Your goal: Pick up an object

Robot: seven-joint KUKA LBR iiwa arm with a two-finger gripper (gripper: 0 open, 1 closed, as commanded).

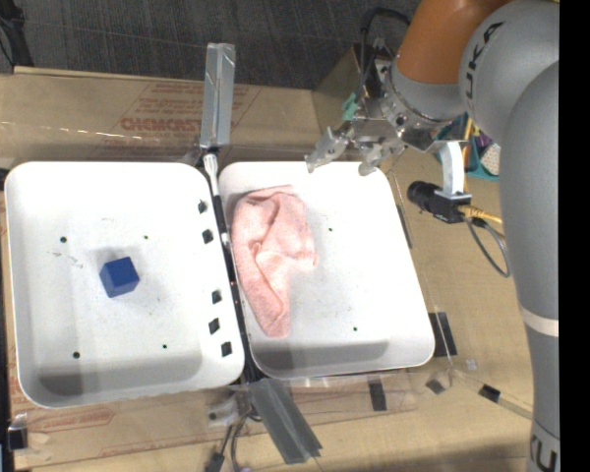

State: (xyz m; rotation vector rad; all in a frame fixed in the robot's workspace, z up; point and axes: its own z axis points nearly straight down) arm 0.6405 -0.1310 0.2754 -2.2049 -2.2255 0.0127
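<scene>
On your left, the left bin (39,264) is a shallow white tray with rounded corners and a smooth, faintly speckled floor. A small blue cube (120,275) sits on that floor, left of centre, apart from every wall, with open floor on all sides of it. A grey metal divider (217,96) runs up between the two bins.

The right bin (374,264) has the same shape. A pink cloth (270,254), soft and crumpled into folds, lies along its left side just beside the shared wall; the right half of the floor is bare.

Further right, you see the grey arm (531,116) coming in from the right, its orange band (442,18) above the wrist. The tool (345,155) hangs over the far rim of the right bin, its fingers spread apart with nothing between them, clear of the cloth. Cardboard covers the worktop (472,293).
</scene>
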